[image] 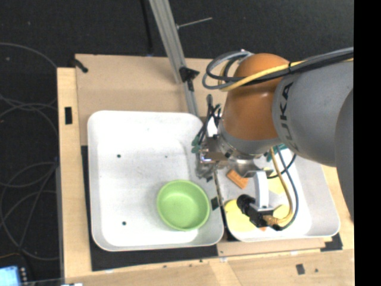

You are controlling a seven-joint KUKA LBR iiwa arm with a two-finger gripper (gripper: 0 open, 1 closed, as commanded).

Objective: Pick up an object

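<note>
a green bowl [183,204] sits upright in the left bin [119,136], near its lower right corner in the view. the gripper [208,167] hangs over the wall between the two bins; whether it is wide or narrow cannot be told. in the right bin [318,219], a small orange piece [237,181] and a pale yellow round thing [233,224] lie partly under the arm [309,112].

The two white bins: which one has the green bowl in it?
The bin on the view's left, with the green bowl near its lower right corner. The other bin, under the arm, holds something yellow instead.
</note>
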